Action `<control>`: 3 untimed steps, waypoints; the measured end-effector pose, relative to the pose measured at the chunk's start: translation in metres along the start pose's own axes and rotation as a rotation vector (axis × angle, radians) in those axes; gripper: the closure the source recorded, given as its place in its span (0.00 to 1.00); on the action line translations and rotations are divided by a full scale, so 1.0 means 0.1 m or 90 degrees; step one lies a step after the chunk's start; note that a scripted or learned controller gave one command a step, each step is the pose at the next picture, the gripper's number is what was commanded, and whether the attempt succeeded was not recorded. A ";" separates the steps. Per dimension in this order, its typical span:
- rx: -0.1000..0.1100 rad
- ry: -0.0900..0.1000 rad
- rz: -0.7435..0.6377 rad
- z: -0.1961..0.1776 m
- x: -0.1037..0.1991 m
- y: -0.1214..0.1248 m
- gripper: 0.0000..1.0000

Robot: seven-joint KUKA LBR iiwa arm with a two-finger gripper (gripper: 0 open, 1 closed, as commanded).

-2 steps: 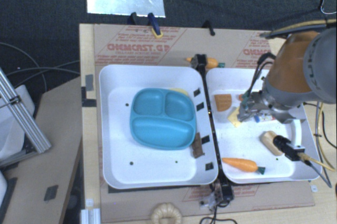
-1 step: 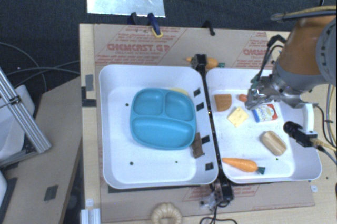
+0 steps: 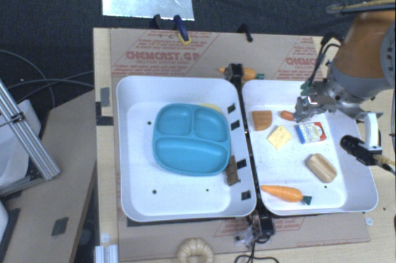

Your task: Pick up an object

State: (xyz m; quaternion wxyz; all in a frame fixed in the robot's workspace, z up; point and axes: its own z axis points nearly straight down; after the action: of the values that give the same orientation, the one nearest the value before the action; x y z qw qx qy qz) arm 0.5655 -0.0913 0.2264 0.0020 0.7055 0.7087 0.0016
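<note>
In the camera view, two shallow white bins are seen side by side on the bench. The left bin [image 3: 133, 132] is occupied by a blue divided plate [image 3: 190, 138], with a small brown piece [image 3: 232, 172] lying at the plate's five o'clock edge.

The right bin [image 3: 359, 194] holds several objects. A brown bread slice [image 3: 262, 120] is placed near the bin's ten o'clock corner, and a yellow cheese wedge [image 3: 278, 137] lies just beside it at five o'clock. A small orange piece [image 3: 286, 114] is found at three o'clock of the bread. A red, white and blue carton [image 3: 310, 132] rests near the centre, a tan block [image 3: 322, 168] at its five o'clock, and a carrot [image 3: 281, 193] along the six o'clock wall.

The gripper [image 3: 304, 108] is positioned over the bin, between the orange piece and the carton; whether it is open or closed cannot be told.
</note>
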 end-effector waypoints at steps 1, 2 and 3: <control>0.000 0.001 -0.003 0.02 0.36 0.25 1.00; 0.000 0.001 -0.002 -0.05 0.61 0.59 1.00; 0.003 0.000 0.000 0.12 0.65 0.49 1.00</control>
State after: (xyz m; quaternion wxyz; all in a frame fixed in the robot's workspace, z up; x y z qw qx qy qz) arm 0.6141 -0.0266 0.2142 0.0004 0.7055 0.7088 0.0001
